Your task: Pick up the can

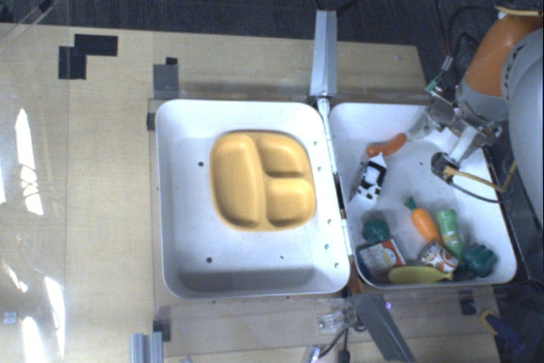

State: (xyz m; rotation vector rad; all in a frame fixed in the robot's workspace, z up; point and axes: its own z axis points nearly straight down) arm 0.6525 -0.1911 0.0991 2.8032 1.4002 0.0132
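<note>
Can (439, 255) at lower right of frame, in right bin (399, 174), crowded by carrot (423, 223), green bottle (450, 231), banana (418, 274). Gripper (442, 136) near bin's upper right edge; grip state cannot be told. Yellow tray (261, 179) in left bin (183, 183).

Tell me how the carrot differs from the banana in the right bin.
The carrot is orange with a green top; the banana is plain yellow. The carrot lies at a slant, further from the bin's near wall; the banana lies flat along that wall. The carrot looks shorter and stubbier, the banana longer and gently curved. Both are toy foods lying in the right bin, in the cluster beside the can.
</note>
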